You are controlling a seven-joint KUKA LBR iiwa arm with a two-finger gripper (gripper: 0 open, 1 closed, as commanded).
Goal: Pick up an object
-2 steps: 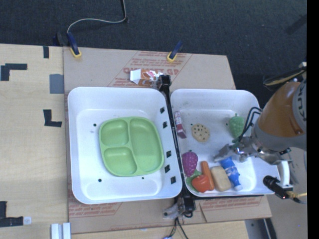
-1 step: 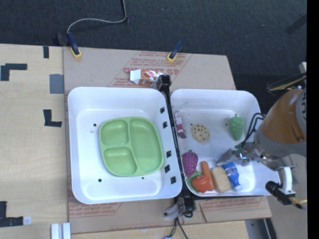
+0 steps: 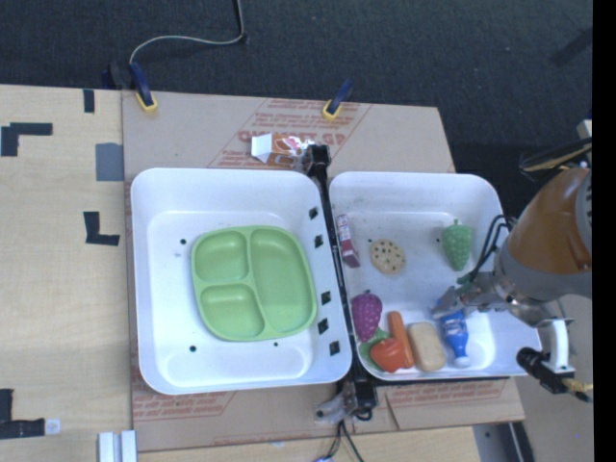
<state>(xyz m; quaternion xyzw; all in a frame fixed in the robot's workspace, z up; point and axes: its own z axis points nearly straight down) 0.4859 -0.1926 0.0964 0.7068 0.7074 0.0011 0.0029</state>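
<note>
Along the near wall of the right bin [image 3: 414,183] a row of things was seen: a tomato [image 3: 386,356], a carrot [image 3: 398,332] leaning against it, a roll [image 3: 426,346] just beside that, and a blue tube [image 3: 455,340] at the right end. Purple grapes [image 3: 366,314] were lying just behind the tomato, close to the divider between the bins.

The gripper [image 3: 460,302] was placed low over the far end of the tube, at or very near it. Whether it was spread or closed could not be told, and nothing was seen to be held in it. The arm [image 3: 547,231] was stretched in from the right over the bin's right wall.

Farther back in the same bin a cookie [image 3: 387,255] was lying near the middle, a green fruit [image 3: 457,244] to its right, and a small packet [image 3: 346,243] against the divider.

In the left bin [image 3: 154,258] a green divided plate [image 3: 254,282] was set flat near the centre.

Both bins were set on a cardboard sheet [image 3: 385,133], at whose far edge two yellow clamps [image 3: 337,104] were fixed.
</note>
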